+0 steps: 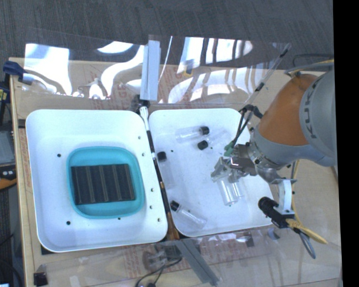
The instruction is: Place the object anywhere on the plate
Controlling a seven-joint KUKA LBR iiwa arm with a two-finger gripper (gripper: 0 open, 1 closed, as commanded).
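Gripper (pixel 229 172) low in right bin (pixel 188 219), over clear vial (pixel 230 192); finger state unreadable. Teal plate (pixel 103 156) in left bin (pixel 47 227).

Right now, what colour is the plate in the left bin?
Teal rim, dark ridged centre: plate, clearest in the camera view.

Dark letters run down the grey arm (pixel 320 126) at the 3 o'clock edge, just beyond its orange band; only "KU" can be made out before the frame cuts them off; no other text is legible anywhere
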